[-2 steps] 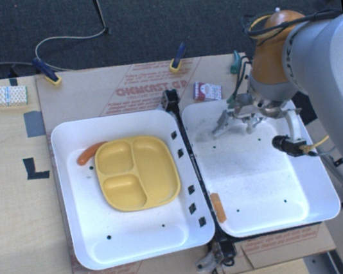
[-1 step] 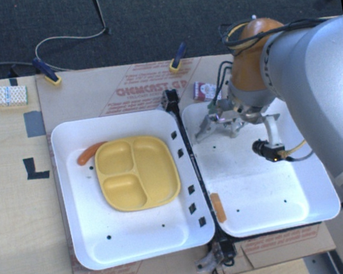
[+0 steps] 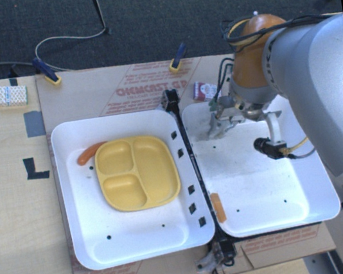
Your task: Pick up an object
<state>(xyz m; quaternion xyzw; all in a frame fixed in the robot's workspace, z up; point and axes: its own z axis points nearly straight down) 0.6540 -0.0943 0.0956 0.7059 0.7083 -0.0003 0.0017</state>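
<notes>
Pincer (image 3: pixel 216 125) state can't tell; hangs over right bin (image 3: pixel 262 209), far from carrot (image 3: pixel 218 207), prob. grabs nothing.

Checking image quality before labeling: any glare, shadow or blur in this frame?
Camera view: the right bin is brightly lit, its white floor near washed out; the left bin is evenly lit, and the yellow tray casts little shadow; the gripper is small and soft, its fingers hard to resolve; the grey arm looms large and slightly blurred.
</notes>
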